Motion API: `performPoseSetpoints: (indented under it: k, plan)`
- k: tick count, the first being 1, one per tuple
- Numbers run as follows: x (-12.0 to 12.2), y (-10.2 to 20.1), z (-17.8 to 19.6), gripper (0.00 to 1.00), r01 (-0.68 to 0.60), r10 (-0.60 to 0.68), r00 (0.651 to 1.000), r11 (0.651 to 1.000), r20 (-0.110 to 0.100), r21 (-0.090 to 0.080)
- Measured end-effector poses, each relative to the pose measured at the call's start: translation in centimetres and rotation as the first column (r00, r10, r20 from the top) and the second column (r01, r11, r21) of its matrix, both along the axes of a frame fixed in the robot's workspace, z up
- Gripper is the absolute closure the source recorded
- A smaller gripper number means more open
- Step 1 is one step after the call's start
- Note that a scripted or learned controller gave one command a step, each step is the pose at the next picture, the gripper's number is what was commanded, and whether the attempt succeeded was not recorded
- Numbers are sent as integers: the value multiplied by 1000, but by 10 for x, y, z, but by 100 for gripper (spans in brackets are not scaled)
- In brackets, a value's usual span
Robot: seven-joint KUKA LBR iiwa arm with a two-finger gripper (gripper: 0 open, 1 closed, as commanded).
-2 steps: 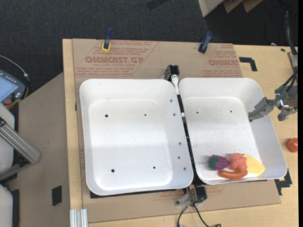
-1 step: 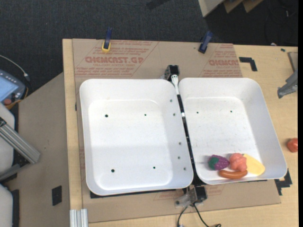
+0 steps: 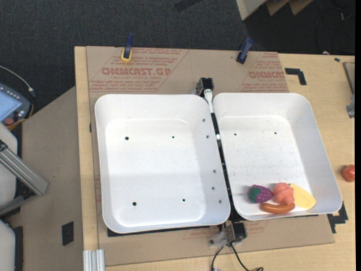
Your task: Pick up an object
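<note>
Two shallow white bins sit side by side on the desk (image 3: 51,168), over a brown board; left bin (image 3: 113,117) and right bin (image 3: 316,134) touch along the middle seam.

Objects: four small toy foods clustered in the near corner of the right bin; purple grapes (image 3: 260,193) on the left of the group; a red-orange lump (image 3: 284,193) just beside them; a yellow piece (image 3: 304,199) touching the lump on its far side from the grapes; an orange sausage (image 3: 277,208) lying along the near wall, touching or almost touching the lump. One more orange thing (image 3: 349,173) lies on the desk outside the right bin, well apart from the cluster.

Hand: state cannot be told from this view.

Step, as judged: the very start; nothing lifted, approach not yet made.

Next move, as judged: come down over the near corner of the right bin; the grapes look the easiest target, standing at the edge of the group; the others crowd each other and the bin wall, so a close there risks a miss or a two-object pinch.
</note>
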State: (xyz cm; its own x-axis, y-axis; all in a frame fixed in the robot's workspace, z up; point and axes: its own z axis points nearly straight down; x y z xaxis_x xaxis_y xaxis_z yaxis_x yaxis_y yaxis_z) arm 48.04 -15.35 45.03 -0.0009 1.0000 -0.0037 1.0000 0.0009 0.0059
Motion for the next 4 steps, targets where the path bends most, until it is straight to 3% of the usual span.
performPoseSetpoints:
  k: [1, 2, 3, 4]
  plan:
    - [2, -22, -87, 100, 2, -2, 1000, 1000, -8, 4]
    - [36, -35, -145, 100, 2, -1, 1000, 1000, -8, 4]
    - [93, -39, -199, 100, -1, 1, 1000, 1000, -2, 1]
    - [120, -26, -146, 100, 0, 0, 1000, 1000, -1, 1]
